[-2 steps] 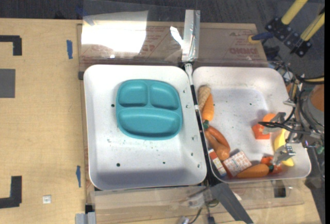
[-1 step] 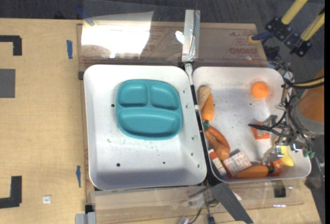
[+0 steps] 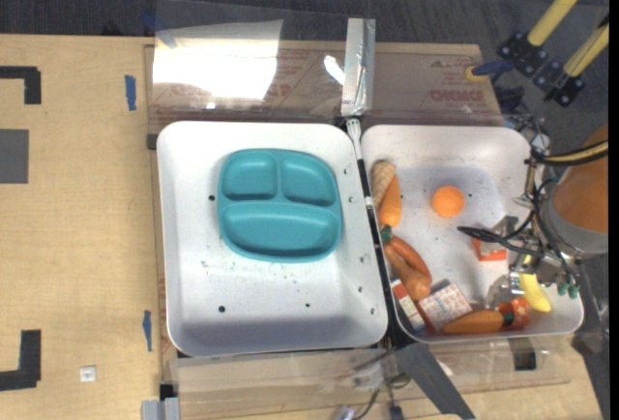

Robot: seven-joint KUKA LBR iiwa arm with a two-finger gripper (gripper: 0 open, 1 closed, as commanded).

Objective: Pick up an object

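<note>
At the lower right of the frame the pincer [image 3: 527, 285] sits low in the right bin [image 3: 426, 139], among cables, right against a small yellow piece [image 3: 535, 293]. Whether it is open or closed on anything I cannot tell. Candidate objects crowd that bin's lower left: a carrot-like piece [image 3: 389, 196], orange sausage shapes [image 3: 410, 262], a small printed box [image 3: 447, 302] and a long orange piece [image 3: 474, 320] along the lower edge, with an orange ball [image 3: 448, 201] alone near the middle. The risk — the pile is tightly packed against the bin wall, so a closing grip could pinch two things or slip off a rounded one. The left bin [image 3: 184, 244] holds a teal divided plate [image 3: 280, 203].
</note>
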